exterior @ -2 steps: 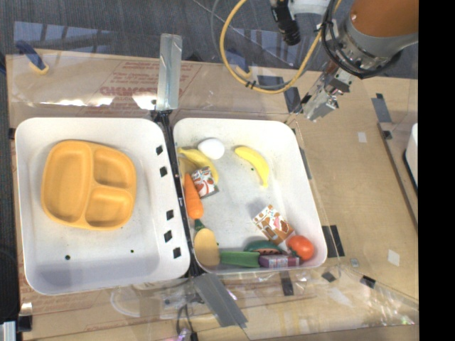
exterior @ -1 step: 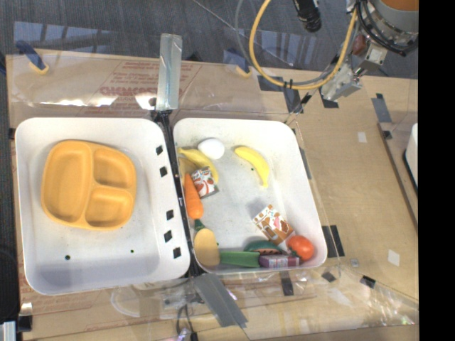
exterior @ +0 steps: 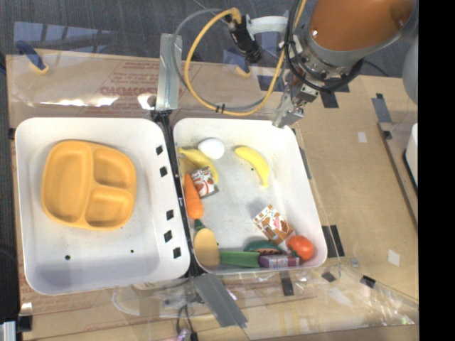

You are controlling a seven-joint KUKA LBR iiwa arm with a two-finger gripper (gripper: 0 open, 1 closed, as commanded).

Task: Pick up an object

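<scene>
The gripper [exterior: 288, 116] is being held just over the right bin's [exterior: 307, 183] far rim; finger state can't be told. Nothing is being gripped yet. The banana [exterior: 254, 163], nearest obj inside that bin, is best approached vertically, w/ its length being straddled. Brown table [exterior: 355, 183] is being left uncluttered.

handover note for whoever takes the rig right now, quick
Hand: above the far rim of the right bin, nothing seen between its fingers.
Right bin holds: banana, white egg, carrot, two small cartons, tomato, and more pieces along the near edge.
Left bin: yellow divided plate.
Done: nothing picked yet.
Left: lower into the right bin, grasp one item, lift.
</scene>
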